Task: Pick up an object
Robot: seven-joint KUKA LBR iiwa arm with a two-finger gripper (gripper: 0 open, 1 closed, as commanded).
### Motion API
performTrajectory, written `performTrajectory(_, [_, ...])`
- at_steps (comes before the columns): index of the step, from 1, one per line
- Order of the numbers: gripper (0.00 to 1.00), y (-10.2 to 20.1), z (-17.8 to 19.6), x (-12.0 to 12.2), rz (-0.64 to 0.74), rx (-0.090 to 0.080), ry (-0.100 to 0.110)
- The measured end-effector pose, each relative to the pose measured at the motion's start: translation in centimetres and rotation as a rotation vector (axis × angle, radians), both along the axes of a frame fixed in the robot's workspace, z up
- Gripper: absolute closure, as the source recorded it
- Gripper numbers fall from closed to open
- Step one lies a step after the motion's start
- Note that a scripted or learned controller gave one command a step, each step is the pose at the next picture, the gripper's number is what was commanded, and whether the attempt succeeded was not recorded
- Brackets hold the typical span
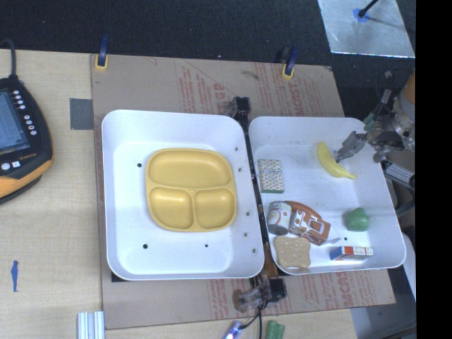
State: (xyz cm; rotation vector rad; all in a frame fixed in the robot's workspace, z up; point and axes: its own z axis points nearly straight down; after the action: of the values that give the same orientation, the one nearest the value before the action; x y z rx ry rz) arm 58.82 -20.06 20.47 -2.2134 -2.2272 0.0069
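Note:
The right bin [374, 129] holds several objects. A yellow banana [333, 162] lies near its far right. A green rounded object [357, 219] sits lower right, and a small red, white and blue box [351, 253] lies by the front rim. A tan bread slice [292, 253] and a silver can on a brown wrapper [300, 221] lie at the front left, with a pale patterned rectangle [270, 175] at the left wall. My gripper [360, 145] reaches in over the bin's right rim, just right of and above the banana, with nothing visibly in it.
The left bin [120, 147] bears a yellow divided plate [191, 189]. An orange-edged teach pendant [18, 140] lies at the far left of the bench. Blue clamps [287, 61] hold the cardboard sheet at the back edge.

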Motion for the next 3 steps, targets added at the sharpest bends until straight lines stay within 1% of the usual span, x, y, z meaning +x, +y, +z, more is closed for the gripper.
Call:
performTrajectory(1, [0.00,0.1,-11.5,5.3,0.001,0.001,0.002])
performTrajectory(2, [1.00,0.0,-10.2,5.4,0.003,0.000,-0.002])
performTrajectory(3, [1.00,6.3,-6.9,6.8,-0.002,0.001,-0.003])
